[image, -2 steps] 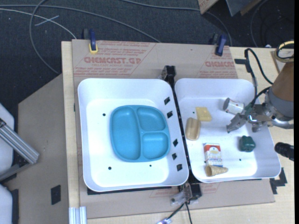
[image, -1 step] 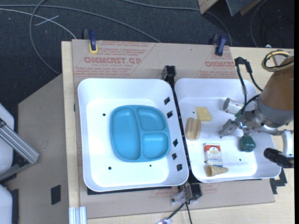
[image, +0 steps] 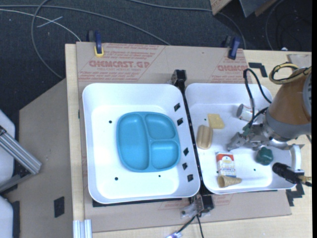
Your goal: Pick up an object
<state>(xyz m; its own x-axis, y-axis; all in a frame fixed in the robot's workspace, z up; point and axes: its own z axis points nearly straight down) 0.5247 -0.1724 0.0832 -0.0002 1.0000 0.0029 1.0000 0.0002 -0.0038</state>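
white plastic is what you're looking down on: two shallow bins sit side by side on a cardboard-covered bench (image: 148, 63), seen at a slant from the one fixed camera. the left bin (image: 99, 133) holds a blue divided plate (image: 147, 141) with three compartments, lying flat near the bin's middle.

the right bin (image: 208, 95) holds the loose objects. from that bin's centre, you'll find a tan bread-like roll (image: 204, 136) out at 9 o'clock, close to the divider between the bins, and a small pale yellow block (image: 215, 121) at about 10 o'clock, just beside the roll's upper end. a small red and white carton (image: 226, 163) lies at 6 o'clock, and a tan cone-shaped piece (image: 229, 181) touches its lower edge, near the bin's front rim. a dark green round object (image: 264, 155) sits at 4 o'clock, and a grey cylinder (image: 243, 111) lies at 1 o'clock.

the arm (image: 292, 108) comes in from your right, orange band over grey wrist, and the gripper (image: 242, 140) hangs low over the right bin near its centre, between the roll and the green object. nothing shows between its fingers, and you can't tell from this angle how wide they stand. a black cable (image: 252, 90) loops from the arm over the bin's far side
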